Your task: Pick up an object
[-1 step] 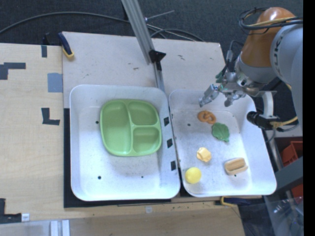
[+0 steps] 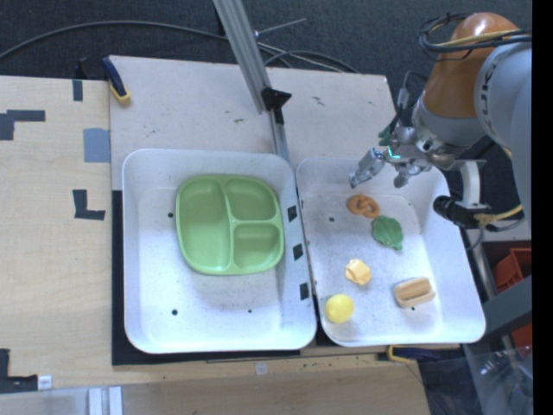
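In the right bin [image 2: 449, 258] lie several small food toys. An orange pretzel-like piece [image 2: 363, 205] sits near the back, with a green leaf [image 2: 388, 231] just beside it. Further forward are a pale yellow chunk [image 2: 358, 272], a yellow ball [image 2: 339, 308] and a tan bread-like piece [image 2: 413, 291]. My gripper [image 2: 381, 171] hangs over the bin's back edge, just above the orange piece. Its two fingers stand apart with nothing between them.
The left bin [image 2: 138, 258] holds a green divided plate [image 2: 230, 224]. A grey metal rail [image 2: 244, 46] slants down from the top to the gap between the bins. A blue and yellow clamp [image 2: 116, 80] lies on the bench at the back left.
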Robot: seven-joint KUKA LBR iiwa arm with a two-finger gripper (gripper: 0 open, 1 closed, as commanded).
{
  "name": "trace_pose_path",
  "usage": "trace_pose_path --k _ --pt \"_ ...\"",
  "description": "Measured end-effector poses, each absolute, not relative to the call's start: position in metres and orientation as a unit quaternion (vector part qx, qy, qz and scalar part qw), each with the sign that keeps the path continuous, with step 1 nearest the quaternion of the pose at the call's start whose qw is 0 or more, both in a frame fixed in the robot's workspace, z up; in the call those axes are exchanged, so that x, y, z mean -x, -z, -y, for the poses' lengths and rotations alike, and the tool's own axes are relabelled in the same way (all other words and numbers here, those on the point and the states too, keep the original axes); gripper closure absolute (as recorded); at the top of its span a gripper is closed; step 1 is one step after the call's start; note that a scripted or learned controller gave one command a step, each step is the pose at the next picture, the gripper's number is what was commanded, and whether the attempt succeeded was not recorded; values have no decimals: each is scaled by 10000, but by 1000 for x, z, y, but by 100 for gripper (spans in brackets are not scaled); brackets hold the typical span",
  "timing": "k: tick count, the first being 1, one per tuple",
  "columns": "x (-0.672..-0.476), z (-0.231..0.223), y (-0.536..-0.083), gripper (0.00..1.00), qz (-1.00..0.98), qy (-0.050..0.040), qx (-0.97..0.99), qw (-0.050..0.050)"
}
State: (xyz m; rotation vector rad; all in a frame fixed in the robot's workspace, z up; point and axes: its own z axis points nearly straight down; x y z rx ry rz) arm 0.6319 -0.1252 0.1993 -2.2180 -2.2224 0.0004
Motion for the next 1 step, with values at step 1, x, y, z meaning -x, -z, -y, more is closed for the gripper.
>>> trace_pose_path --k 1 --pt "-629 119 -136 0 7080 -29 7062 28"
